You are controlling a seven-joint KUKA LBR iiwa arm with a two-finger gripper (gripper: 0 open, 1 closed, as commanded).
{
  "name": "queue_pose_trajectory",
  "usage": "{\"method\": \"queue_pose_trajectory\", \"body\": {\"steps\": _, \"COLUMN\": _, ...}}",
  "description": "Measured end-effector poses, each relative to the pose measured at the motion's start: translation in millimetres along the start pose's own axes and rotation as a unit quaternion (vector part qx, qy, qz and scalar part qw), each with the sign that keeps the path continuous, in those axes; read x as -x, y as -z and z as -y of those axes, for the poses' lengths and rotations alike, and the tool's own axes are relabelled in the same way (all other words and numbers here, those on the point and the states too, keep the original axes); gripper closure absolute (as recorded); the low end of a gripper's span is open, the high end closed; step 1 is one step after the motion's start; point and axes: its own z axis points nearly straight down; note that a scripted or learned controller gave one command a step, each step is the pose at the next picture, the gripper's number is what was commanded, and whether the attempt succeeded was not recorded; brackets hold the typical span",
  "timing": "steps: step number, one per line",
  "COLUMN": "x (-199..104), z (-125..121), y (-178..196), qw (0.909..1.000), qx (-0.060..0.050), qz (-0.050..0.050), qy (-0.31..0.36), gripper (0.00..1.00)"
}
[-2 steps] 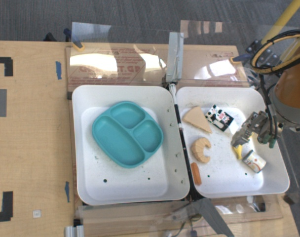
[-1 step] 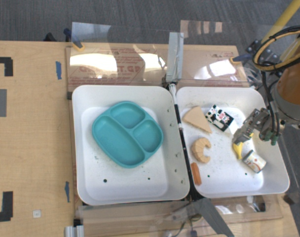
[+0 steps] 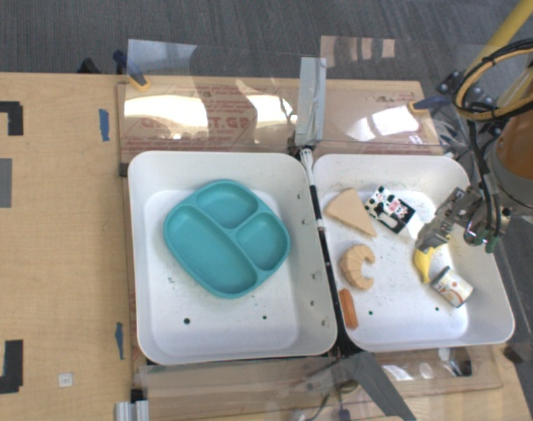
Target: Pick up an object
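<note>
The right bin (image 3: 477, 323) holds several small objects. A tan wedge (image 3: 350, 210) lies at its upper left, with a black-and-white toy (image 3: 389, 209) beside it. Below them sits a croissant-shaped piece (image 3: 358, 266), and a small orange sausage (image 3: 348, 308) lies near the bin's left wall. A yellow banana (image 3: 423, 262) and a white cup-like piece (image 3: 451, 287) lie toward the right. My gripper (image 3: 444, 222) reaches in from the right and hangs just above the banana's upper end. Nothing is visibly held in it.
The left bin (image 3: 161, 331) holds a teal divided plate (image 3: 227, 237). A grey divider strip (image 3: 312, 103) stands behind the seam between the bins. Yellow and black cables (image 3: 490, 86) hang by the arm at the right edge.
</note>
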Motion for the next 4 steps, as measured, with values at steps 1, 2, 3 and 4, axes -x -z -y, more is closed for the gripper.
{"method": "queue_pose_trajectory", "body": {"steps": 1, "x": 1, "z": -1, "y": 11, "qw": 1.0, "qx": 0.001, "qz": 0.003, "qy": 0.001, "gripper": 1.0}}
{"method": "queue_pose_trajectory", "body": {"steps": 2, "x": 3, "z": -3, "y": 21, "qw": 1.0, "qx": 0.002, "qz": 0.006, "qy": 0.001, "gripper": 1.0}}
{"method": "queue_pose_trajectory", "body": {"steps": 3, "x": 96, "z": 25, "y": 92, "qw": 0.9951, "qx": -0.003, "qz": -0.011, "qy": 0.098, "gripper": 1.0}}
{"method": "queue_pose_trajectory", "body": {"steps": 4, "x": 137, "z": 64, "y": 180, "qw": 0.9974, "qx": -0.005, "qz": -0.011, "qy": -0.072, "gripper": 1.0}}
